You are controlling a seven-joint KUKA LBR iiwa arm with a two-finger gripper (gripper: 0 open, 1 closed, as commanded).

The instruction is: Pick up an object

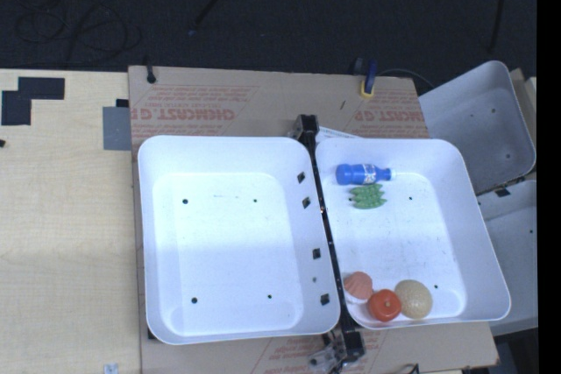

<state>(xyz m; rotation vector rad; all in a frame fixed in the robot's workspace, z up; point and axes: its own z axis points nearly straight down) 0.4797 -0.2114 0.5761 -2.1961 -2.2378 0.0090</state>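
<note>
dark floor behind, cardboard-topped bench [219,105] with left bin [145,215] and right bin [478,215] side by side. nothing lifted yet, seemingly: blue bottle [362,173] and green piece [368,197] at the right bin's far side, pink shell [357,285], red ball [384,305], beige ball [413,298] huddled at its near edge. whole pick left to do. claw's state, and where these lie relative to it: cannot tell

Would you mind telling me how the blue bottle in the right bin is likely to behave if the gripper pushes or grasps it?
The blue bottle lies on its side near the right bin's far wall, so a sideways nudge would probably roll it. It looks like small smooth plastic, likely light and somewhat slippery. The green object lying close beside it might stop a roll that way.
</note>
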